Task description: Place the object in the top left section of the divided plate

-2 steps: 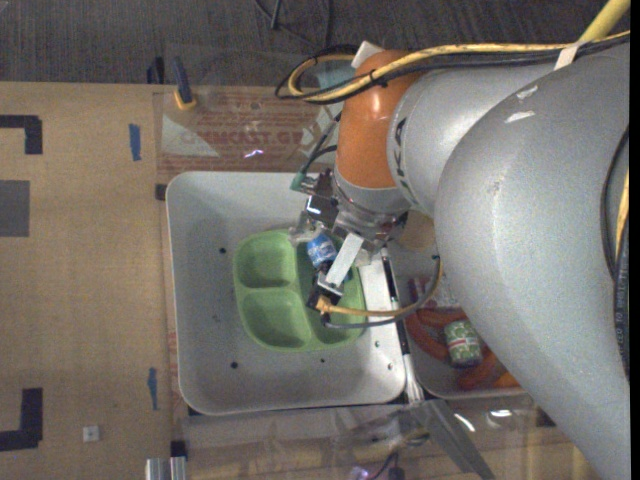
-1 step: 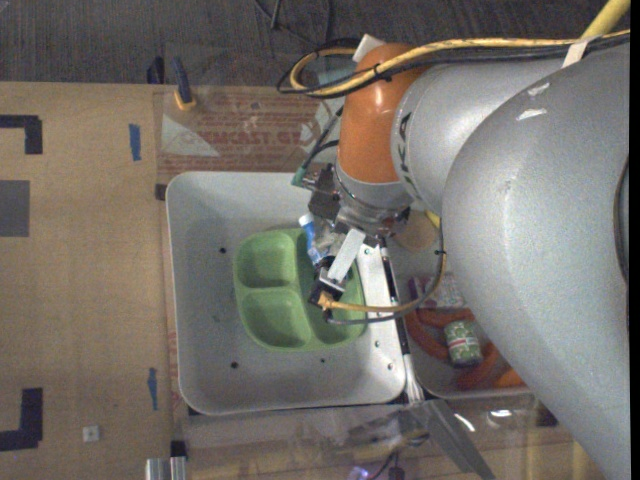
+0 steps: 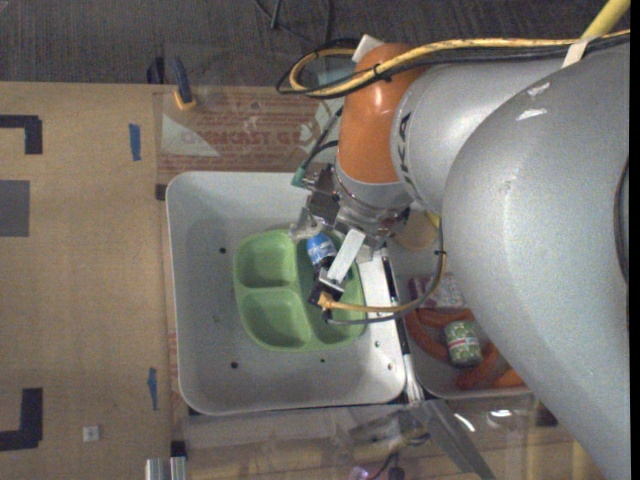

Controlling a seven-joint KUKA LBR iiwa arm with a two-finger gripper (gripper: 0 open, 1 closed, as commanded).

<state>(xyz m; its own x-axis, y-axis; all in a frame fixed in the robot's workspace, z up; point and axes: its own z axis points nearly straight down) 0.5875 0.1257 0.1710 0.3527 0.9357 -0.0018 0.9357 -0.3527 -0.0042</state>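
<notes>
The green plate (image 3: 272, 303) lies in the left bin (image 3: 200, 268), at the frame's centre. The arm (image 3: 480, 168) reaches in from the right, its claw (image 3: 322, 258) over the plate's right edge. A small blue object (image 3: 318, 248) sits at the claw; whether the claw is closed on it cannot be told. In the right bin (image 3: 425, 368), lower right, lie a green can (image 3: 461, 341) and an orange item (image 3: 490, 373).
</notes>
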